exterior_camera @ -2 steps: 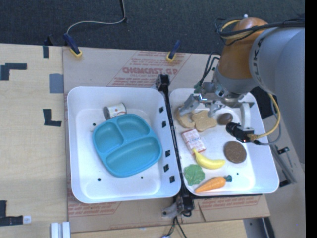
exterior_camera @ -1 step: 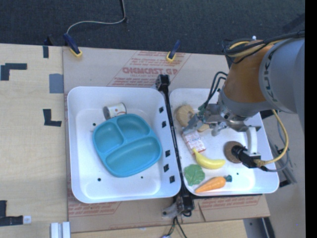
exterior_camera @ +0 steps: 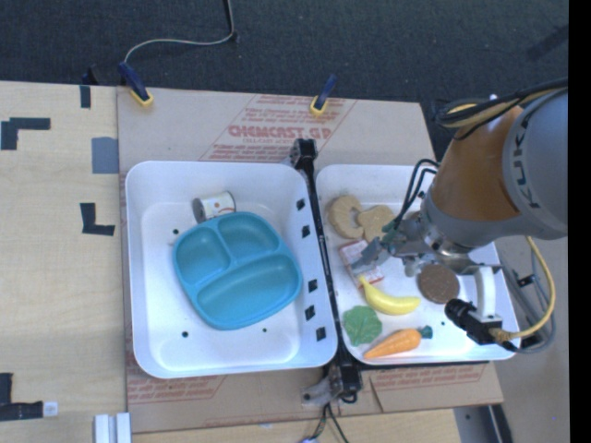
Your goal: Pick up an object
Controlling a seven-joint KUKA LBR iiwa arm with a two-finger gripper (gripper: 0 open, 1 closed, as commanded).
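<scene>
Banana (exterior_camera: 389,298), a yellow toy, lies in the right bin (exterior_camera: 462,351), just below and beside the gripper (exterior_camera: 377,250), and looks the likeliest target among the clutter. Whether the jaws are parted or closed cannot be told; they sit low among small items, with something pinkish and grey at their tips that I cannot identify. Close around lie 2 tan cookies (exterior_camera: 358,217), a green broccoli piece (exterior_camera: 362,324), a carrot (exterior_camera: 395,341) and a brown disc (exterior_camera: 438,284). The risk is crowding: a descent here could catch 2 things at once, or nudge the banana against the broccoli so it slips free. The curved, smooth banana may also roll out of a pinch. The left bin (exterior_camera: 148,275) holds a blue divided plate (exterior_camera: 237,269) and a small cup (exterior_camera: 213,205), well apart from the arm.
</scene>
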